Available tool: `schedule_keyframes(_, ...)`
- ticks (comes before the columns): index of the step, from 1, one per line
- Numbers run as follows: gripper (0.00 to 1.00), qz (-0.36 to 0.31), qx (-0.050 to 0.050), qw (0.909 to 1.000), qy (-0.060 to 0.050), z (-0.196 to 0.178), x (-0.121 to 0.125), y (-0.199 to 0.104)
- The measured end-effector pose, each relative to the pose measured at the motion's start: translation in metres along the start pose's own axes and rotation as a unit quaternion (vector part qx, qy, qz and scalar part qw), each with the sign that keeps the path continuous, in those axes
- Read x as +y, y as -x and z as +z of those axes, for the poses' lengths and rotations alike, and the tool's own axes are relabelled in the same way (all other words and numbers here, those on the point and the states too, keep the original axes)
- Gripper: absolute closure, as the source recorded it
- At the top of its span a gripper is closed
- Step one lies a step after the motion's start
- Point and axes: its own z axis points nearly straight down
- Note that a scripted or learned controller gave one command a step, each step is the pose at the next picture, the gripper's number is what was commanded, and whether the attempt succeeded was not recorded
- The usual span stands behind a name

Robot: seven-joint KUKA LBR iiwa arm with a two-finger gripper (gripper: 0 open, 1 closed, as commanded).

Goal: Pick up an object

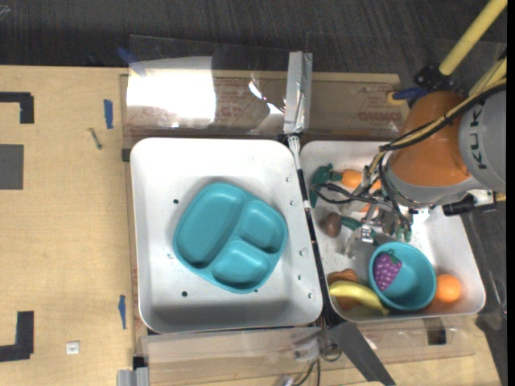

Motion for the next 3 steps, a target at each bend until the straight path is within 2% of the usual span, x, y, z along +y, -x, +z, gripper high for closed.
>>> schedule_keyframes(1,0.00,-0.047,0.018,0.9987,0.000,-0.001,0.002,0.071)
schedule_keyframes(2,0.00,-0.007,0.001,1.0000,-0.001,0.001,0.009,0.055)
schedule_keyframes(3,0.00,-0.125,-0.001,0.9922,0.000,0.000,0.006,0.009)
